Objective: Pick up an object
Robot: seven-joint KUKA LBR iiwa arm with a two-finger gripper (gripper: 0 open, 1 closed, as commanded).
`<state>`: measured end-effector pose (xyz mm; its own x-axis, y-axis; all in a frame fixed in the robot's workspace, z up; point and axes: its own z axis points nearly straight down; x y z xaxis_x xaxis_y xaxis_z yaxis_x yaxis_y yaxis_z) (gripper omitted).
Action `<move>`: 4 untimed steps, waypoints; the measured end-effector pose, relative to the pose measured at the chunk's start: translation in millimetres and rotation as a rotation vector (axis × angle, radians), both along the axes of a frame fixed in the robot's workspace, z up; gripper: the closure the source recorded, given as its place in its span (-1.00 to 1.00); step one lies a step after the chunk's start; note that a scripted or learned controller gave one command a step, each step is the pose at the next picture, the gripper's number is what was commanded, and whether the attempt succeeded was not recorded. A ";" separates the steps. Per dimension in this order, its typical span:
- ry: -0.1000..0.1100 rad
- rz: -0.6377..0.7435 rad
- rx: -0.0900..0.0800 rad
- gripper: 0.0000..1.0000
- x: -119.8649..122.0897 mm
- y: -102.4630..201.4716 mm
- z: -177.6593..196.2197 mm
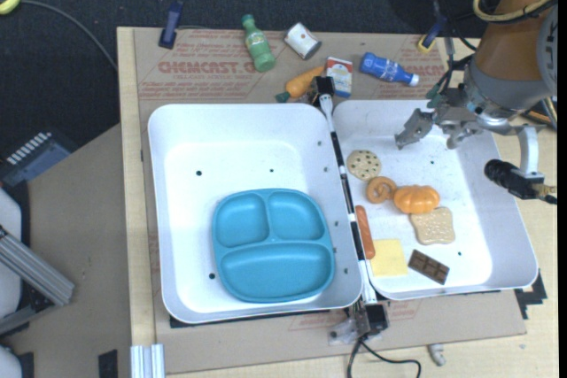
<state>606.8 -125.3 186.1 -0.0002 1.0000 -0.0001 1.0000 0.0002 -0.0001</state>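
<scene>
End effector (436,127): fingers spread, holding nothing, poised over upper part of right bin (496,274). Nearest item: cookie (362,163), lying down-left of it. Croissant (382,189) and orange (416,198) lay just below cookie, farther off.

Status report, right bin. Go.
Tool open, hovering over upper right bin, holding nothing. Nearest: cookie, croissant, orange. All untouched. Path clear.

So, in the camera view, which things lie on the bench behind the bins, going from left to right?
Dark blue item → green bottle → small white can → carrot → small carton → blue bottle.
</scene>
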 end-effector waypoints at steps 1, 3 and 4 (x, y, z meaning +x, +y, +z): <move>0.002 -0.001 0.000 -1.00 -49.0 -23.9 -87.4; -0.001 -0.002 -0.001 -1.00 -99.3 16.7 -99.3; -0.005 -0.001 -0.002 -1.00 -84.6 17.0 -99.3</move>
